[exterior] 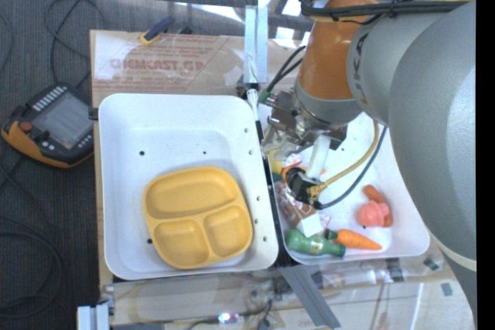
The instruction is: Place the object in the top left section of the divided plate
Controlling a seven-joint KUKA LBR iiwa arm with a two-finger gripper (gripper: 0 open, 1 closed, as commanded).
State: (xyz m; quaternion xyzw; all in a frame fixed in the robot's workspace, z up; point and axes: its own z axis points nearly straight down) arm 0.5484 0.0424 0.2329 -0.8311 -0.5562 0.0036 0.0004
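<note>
Bright even overhead light; glare on clear sheet (232,15) at top; near arm (433,104) soft-focused

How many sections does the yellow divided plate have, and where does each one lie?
3. The divided plate lies in the left bin: one long section across its top, and two smaller ones below, lower left and lower right.

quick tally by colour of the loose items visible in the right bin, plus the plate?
Yellow: 1, the divided plate in the left bin
Orange: 1, carrot
Pink: 1, toy
Green: 1, bottle-like toy
Total: 4. More clutter lies under the arm, too hidden to count.
</note>
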